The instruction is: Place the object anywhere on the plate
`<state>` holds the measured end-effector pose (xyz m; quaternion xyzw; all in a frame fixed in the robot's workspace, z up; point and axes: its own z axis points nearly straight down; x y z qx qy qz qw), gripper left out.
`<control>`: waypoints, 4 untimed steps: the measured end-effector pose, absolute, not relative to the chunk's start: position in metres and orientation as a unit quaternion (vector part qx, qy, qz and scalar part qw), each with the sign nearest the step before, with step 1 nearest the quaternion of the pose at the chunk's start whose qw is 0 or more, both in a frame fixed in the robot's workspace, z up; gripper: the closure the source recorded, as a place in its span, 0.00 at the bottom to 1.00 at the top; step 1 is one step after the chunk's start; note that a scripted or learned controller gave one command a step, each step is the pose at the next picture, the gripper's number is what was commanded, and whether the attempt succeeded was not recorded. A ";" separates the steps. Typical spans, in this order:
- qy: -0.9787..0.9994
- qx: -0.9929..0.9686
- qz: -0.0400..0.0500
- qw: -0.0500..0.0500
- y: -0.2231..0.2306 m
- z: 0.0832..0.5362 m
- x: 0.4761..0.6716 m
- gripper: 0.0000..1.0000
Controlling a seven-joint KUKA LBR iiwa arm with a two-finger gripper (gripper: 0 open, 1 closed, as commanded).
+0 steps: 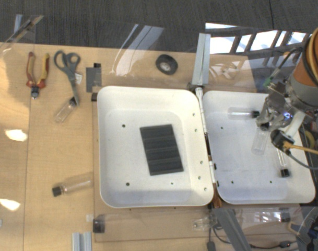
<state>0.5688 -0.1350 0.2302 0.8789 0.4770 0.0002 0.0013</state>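
Right of the dark plate [161, 149], over the far white bin [305, 195] | gripper [271, 120] hangs low; open or shut, I cannot tell | clear tube [259, 143] lies in that bin, right of the plate, not on it | black-capped tube [283, 166] lies further right

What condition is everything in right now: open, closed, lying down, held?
dark ridged plate: lying flat in the left bin, nothing on it.
clear vials: lying on their sides in the right bin.
gripper: low over the right bin; grip unclear.
scissors: closed, on the bench.
pliers: closed, on the bench.
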 end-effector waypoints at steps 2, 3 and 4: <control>0.563 0.827 0.000 0.000 -0.024 0.184 0.669 1.00; 0.630 0.777 0.001 0.000 0.051 0.184 0.666 1.00; 0.638 0.770 0.002 0.001 0.154 0.340 0.668 1.00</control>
